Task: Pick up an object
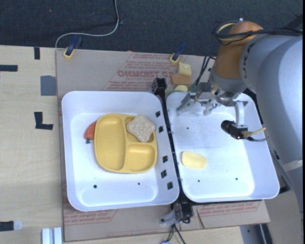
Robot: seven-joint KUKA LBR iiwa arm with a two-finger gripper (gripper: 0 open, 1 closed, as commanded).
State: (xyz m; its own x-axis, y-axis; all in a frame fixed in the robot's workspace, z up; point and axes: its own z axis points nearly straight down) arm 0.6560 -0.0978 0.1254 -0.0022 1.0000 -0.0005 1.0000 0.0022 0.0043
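My gripper [196, 107] hangs over the back left part of the right bin [229, 187], its two silver fingers spread open with nothing between them. A pale yellow, flat object [193, 160] lies on the right bin's floor, nearer the front and well apart from the gripper. In the left bin [76, 187] a yellow divided plate [117, 146] carries a tan, bread-like slice [141, 128] at its back right corner. An orange-red object [90, 130] pokes out from under the plate's left edge.
Behind the bins, on the cardboard, sit a yellow cube [184, 68], a tan block [180, 79] and a small pale round piece [180, 89], close to the gripper's left finger. The grey arm [279, 85] covers the right bin's back right side. A black cable fitting [233, 129] hangs over that bin.
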